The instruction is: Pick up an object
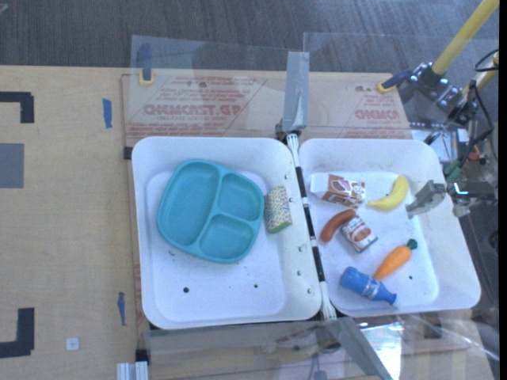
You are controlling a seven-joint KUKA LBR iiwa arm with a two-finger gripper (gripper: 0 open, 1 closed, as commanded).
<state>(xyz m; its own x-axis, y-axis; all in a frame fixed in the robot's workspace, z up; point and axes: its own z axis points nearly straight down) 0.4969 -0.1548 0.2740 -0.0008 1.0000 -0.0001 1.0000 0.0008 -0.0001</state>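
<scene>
Farthest from the gripper (425, 197), the left bin (158, 291) holds a teal divided plate (210, 210) and, against its inner wall, a yellow-green sponge (277, 209). The right bin (451, 283) holds a small carton (342, 188), a sausage (337, 224) and a little can (358, 233); nearer the gripper lie a blue bottle (367, 284), a carrot (394, 260) and, just beside its tip, a banana (390, 195). The gripper sits at this bin's right rim; its shape is blurred, so how it stands cannot be told, and nothing is seen in its hold.
</scene>
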